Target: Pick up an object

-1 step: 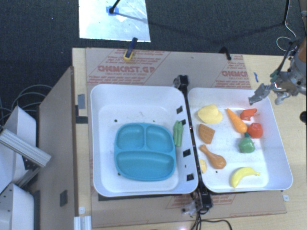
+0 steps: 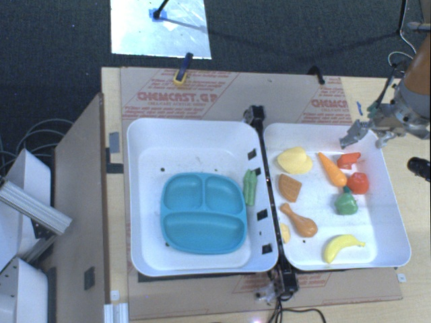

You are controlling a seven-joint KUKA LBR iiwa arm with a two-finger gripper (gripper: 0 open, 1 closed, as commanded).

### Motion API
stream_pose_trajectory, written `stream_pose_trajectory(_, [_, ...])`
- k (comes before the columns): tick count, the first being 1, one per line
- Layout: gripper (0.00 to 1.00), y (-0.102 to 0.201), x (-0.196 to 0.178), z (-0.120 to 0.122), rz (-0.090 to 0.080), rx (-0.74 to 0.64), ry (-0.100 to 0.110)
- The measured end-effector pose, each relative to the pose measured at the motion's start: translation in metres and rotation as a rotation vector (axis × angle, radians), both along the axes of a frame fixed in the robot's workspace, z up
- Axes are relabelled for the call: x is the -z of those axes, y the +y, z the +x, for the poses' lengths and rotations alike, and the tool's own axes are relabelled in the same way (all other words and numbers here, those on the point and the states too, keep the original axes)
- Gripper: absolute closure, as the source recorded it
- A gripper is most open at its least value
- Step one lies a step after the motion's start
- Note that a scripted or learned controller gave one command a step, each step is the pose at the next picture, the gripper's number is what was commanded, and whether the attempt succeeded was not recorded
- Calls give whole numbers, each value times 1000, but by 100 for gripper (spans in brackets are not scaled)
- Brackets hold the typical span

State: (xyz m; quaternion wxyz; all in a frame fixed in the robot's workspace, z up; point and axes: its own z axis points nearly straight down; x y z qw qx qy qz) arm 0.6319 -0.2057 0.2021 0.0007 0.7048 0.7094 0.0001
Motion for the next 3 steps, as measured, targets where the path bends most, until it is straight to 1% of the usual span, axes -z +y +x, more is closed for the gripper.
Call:
stream_pose_trajectory(1, [0, 12, 123, -17, 1, 5, 6])
stream_pose_trajectory(2, [100, 11, 106, -13, -1, 4, -5])
stream_pose_trajectory(3, [100, 61, 118, -57, 3, 1, 3])
